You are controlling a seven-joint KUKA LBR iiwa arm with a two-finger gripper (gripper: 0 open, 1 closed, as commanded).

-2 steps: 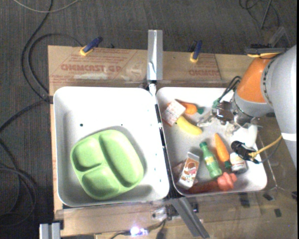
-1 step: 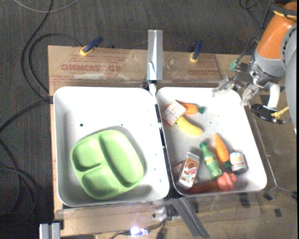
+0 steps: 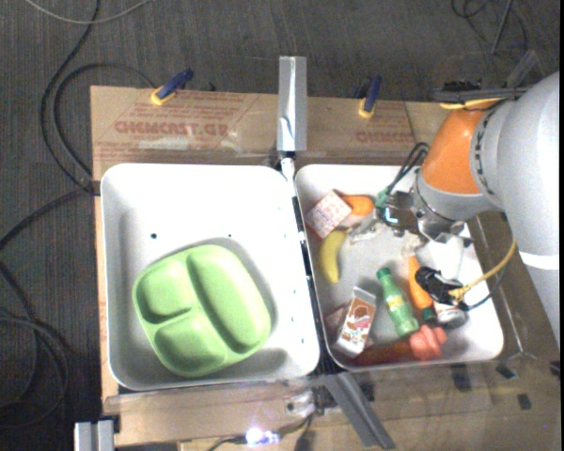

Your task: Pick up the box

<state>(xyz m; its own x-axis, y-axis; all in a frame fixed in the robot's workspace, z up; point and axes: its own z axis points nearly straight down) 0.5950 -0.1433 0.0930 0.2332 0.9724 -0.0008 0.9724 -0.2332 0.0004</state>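
Camera view: gripper is hovering near the box, its opening impossible to judge, needing to descend squarely next.

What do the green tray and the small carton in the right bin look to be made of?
Tray: likely moulded plastic, with a smooth matte green surface and rounded compartments. Carton: probably printed card, with flat faces, sharp edges and red-and-white graphics; it could be a plastic toy.

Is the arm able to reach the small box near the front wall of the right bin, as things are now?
Probably yes. The box lies uncovered, its top free. The green bottle lies close beside it and the banana is near, so the approach is tight on that side.
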